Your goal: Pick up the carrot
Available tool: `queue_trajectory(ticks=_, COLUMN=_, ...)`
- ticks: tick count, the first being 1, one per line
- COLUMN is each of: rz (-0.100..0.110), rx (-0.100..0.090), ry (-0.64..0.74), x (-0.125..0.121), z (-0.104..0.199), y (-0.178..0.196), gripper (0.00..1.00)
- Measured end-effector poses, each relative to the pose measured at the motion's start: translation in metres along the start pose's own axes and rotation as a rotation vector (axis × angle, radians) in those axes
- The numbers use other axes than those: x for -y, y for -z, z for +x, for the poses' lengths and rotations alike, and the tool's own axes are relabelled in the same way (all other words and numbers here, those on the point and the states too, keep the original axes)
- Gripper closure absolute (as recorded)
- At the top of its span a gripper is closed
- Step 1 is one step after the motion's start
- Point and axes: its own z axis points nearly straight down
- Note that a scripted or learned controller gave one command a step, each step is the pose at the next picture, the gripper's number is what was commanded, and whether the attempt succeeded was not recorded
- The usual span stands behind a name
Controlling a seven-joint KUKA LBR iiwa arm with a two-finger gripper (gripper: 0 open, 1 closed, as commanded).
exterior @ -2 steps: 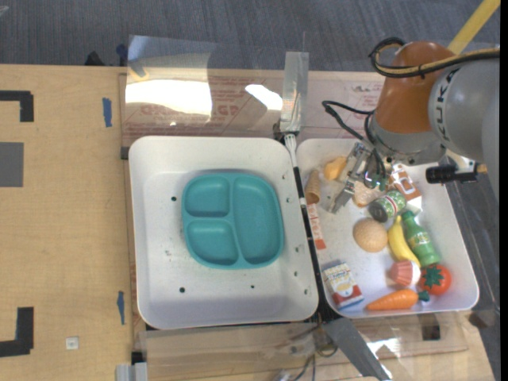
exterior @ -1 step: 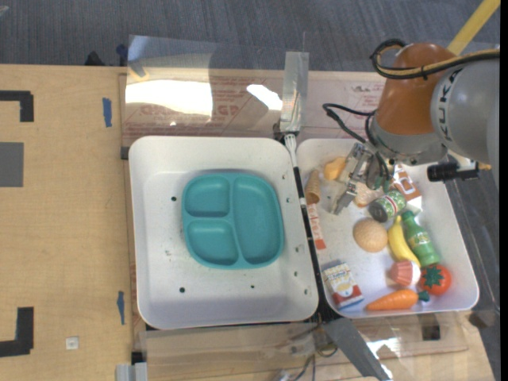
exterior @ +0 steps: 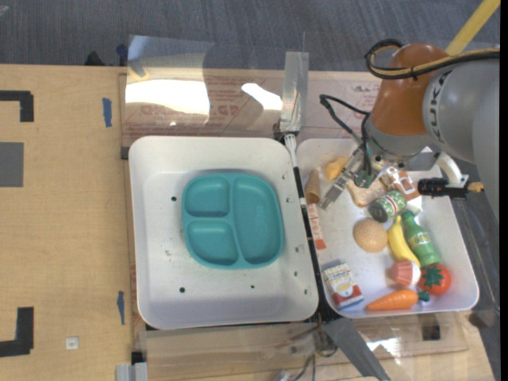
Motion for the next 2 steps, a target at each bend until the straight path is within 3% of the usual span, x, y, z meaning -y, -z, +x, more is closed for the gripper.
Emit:
queue_trajectory(ticks=1, rz=-0.014, rx=0.028, ry=0.002, x=-0.003, z=-0.005, y=0.014, gripper=1.00)
queue_trajectory(ticks=2, rz=-0.025, rx=0.027, ry=-0.127, x=-0.070, z=0.074, y=0.169, gripper=1.00)
